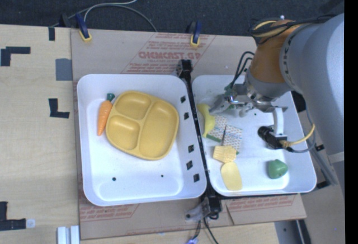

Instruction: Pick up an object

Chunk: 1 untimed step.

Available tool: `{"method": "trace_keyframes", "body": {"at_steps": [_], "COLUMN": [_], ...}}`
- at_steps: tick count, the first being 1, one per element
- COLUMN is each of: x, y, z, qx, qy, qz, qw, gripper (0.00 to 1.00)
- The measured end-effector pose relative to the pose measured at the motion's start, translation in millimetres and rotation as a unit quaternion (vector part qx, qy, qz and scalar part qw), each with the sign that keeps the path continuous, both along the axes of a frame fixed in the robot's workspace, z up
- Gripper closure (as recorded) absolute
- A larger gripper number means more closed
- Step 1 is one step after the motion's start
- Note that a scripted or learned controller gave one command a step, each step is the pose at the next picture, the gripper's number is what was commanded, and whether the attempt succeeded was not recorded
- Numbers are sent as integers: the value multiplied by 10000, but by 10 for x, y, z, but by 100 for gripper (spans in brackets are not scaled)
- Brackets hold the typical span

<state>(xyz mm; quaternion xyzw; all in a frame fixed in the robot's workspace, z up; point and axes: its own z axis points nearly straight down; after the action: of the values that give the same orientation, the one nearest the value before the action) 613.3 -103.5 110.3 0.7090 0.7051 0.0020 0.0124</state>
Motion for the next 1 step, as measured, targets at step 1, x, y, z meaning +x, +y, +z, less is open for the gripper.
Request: {"method": "trace_keyframes", "body": {"at_steps": [1], "x": [555], "y": [9], "z": [-250], "qx": [60], "qy": [91], "qz": [37], "qw": [9999], "gripper": [0]}}
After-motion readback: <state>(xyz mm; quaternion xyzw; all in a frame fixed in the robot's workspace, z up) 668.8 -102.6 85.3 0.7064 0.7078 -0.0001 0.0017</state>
